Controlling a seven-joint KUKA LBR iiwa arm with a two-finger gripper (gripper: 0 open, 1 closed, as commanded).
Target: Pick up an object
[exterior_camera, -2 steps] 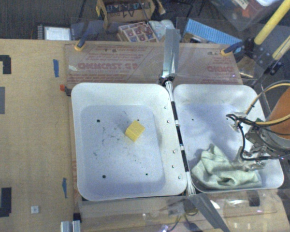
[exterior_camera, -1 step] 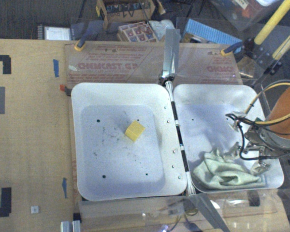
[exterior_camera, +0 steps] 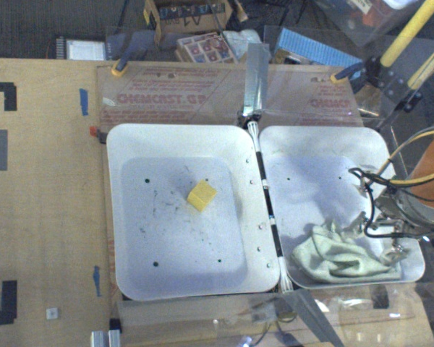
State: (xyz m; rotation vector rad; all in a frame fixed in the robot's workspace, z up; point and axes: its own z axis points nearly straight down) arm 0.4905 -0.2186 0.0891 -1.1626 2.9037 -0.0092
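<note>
Nearest, at the front of the right bin (exterior_camera: 311,157): a crumpled pale cloth (exterior_camera: 336,259), heaped against the bin's near rim. Just beside the cloth, to its right: the gripper (exterior_camera: 382,226), low over the bin amid looped black and yellow cables. Open or closed: cannot tell. Touching the cloth or not: cannot tell either. Nothing visibly held.

Behind the gripper, at the right edge: a bit of the arm (exterior_camera: 428,172), showing orange.

To the left, touching side by side along a seam: the left bin (exterior_camera: 123,215), white and shallow, scuffed with dark specks. Near its middle: a small yellow block (exterior_camera: 202,196), alone, well apart from the gripper.

Under both bins: a pale wooden bench (exterior_camera: 43,194) with black corner marks and a strip of blue tape (exterior_camera: 84,101).

Farther back, behind the bins: a clear sheet (exterior_camera: 173,96) with red lettering, lying flat. Beyond that, on the floor: a cardboard box (exterior_camera: 188,9) among clutter, and a yellow pole (exterior_camera: 419,20) slanting at top right.
</note>
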